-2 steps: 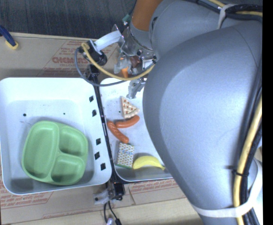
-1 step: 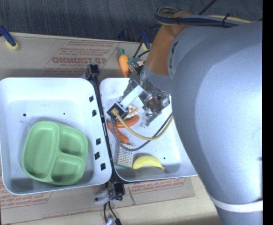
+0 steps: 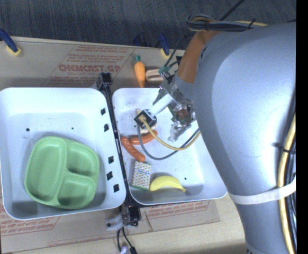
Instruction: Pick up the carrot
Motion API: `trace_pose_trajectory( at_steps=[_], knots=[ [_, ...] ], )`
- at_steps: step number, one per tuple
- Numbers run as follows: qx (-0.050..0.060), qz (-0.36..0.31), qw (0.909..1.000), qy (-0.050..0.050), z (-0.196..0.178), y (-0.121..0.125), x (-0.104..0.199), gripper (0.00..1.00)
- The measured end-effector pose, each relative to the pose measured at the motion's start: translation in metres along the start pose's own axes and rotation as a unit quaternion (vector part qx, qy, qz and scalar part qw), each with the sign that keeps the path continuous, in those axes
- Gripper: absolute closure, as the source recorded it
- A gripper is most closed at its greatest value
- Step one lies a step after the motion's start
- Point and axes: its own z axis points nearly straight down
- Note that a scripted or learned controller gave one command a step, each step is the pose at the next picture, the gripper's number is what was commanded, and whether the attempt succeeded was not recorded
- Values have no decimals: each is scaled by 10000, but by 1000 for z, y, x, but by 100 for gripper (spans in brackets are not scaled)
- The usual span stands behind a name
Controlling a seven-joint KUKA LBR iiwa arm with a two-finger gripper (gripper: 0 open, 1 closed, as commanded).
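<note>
One banana (image 3: 167, 184) and one small box (image 3: 141, 174) lie nearest in the right bin (image 3: 206, 187), then two orange-red sausages (image 3: 134, 149). The claw (image 3: 179, 118) hangs over that bin; wide or narrow, I cannot tell. One carrot (image 3: 138, 74) lies on the table (image 3: 64, 54) just past the far rim. The claw should come down over its middle.

Bulky smooth grey arm (image 3: 249, 115), orange band (image 3: 192, 49) above wrist

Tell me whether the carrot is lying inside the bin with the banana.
No, the carrot lies on the brown cardboard, just beyond the far rim of the bin that holds the banana.
</note>
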Motion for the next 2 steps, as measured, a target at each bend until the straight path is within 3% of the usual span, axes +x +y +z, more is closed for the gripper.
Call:
trace_pose_trajectory(
  at_steps=[1,2],
  knots=[
    [4,966,9953,3,100,71,9,0],
    [31,922,9957,-10,89,69,10,100]
  ],
)
